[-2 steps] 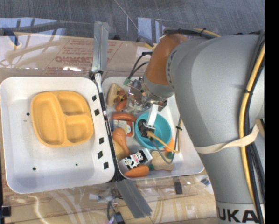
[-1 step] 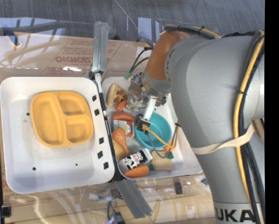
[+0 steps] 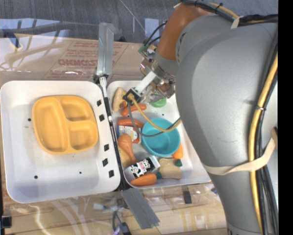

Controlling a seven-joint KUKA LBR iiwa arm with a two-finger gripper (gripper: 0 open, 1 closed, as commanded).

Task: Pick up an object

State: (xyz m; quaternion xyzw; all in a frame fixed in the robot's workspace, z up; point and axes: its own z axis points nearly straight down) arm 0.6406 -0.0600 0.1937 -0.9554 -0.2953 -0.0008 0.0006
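Table surface (image 3: 48, 62) carries two white bins side by side. Left bin (image 3: 9, 180) holds a yellow divided tray (image 3: 65, 123). Right bin (image 3: 188, 180) holds a teal bowl (image 3: 160, 138), an orange carrot (image 3: 144, 180) and a tan drumstick (image 3: 126, 148). The hand (image 3: 158, 88) sits low over the right bin's far end, beyond the bowl; whether it is open or closed cannot be determined.

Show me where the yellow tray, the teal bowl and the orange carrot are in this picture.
yellow tray (image 3: 51, 126), camera view, floor of its large compartment.
teal bowl (image 3: 162, 142), camera view, its inner bottom.
orange carrot (image 3: 143, 180), camera view, middle of its body.
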